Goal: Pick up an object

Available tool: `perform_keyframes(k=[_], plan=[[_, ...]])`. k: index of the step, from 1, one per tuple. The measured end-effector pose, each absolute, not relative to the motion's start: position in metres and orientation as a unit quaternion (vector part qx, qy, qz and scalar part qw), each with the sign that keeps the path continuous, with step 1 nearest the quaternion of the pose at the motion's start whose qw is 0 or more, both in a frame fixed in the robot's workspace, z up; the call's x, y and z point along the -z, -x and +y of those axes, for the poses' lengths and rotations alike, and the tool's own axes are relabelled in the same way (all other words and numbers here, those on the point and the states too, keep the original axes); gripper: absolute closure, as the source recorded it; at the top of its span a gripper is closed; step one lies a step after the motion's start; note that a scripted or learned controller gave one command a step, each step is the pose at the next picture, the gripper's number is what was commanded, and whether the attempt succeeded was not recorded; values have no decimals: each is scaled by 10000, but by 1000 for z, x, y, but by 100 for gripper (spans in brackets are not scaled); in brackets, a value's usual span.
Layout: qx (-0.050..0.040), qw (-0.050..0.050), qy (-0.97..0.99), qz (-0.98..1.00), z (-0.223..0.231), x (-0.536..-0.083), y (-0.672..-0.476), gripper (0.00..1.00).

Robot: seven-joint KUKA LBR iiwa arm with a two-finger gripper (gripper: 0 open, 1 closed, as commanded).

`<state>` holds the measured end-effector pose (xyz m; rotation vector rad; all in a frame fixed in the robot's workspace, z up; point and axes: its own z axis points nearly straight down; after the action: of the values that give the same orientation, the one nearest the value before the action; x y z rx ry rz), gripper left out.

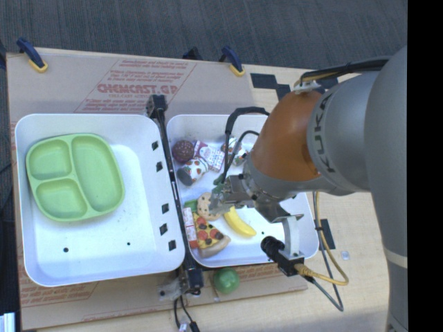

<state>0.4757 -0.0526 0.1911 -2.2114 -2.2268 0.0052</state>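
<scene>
My pincer (220, 198) hangs low in the right bin (208, 124), beside the toy cookie (205, 205) and banana (239, 223); my wrist hides it, so I cannot tell its state.

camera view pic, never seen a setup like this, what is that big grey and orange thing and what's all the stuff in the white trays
The big grey and orange thing is a robot arm, photographed by one camera fixed above the bench, looking down at a slant. The arm reaches in from the right of the picture.

On the bench sit two shallow white bins. The left bin holds a green divided plate. The right bin holds small toy foods: a banana, a pizza slice, a cookie and a few packets. A green ball lies outside the bins, at the bench's front edge.

The arm's gripper is down in the right bin, near the cookie. Its job is to pick something up; I cannot tell whether it holds anything.
</scene>
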Motion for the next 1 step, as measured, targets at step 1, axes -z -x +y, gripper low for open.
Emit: perform_keyframes(k=[1], plan=[[-1, -7, 7049, -7093, -84, -277, -560, 100]])
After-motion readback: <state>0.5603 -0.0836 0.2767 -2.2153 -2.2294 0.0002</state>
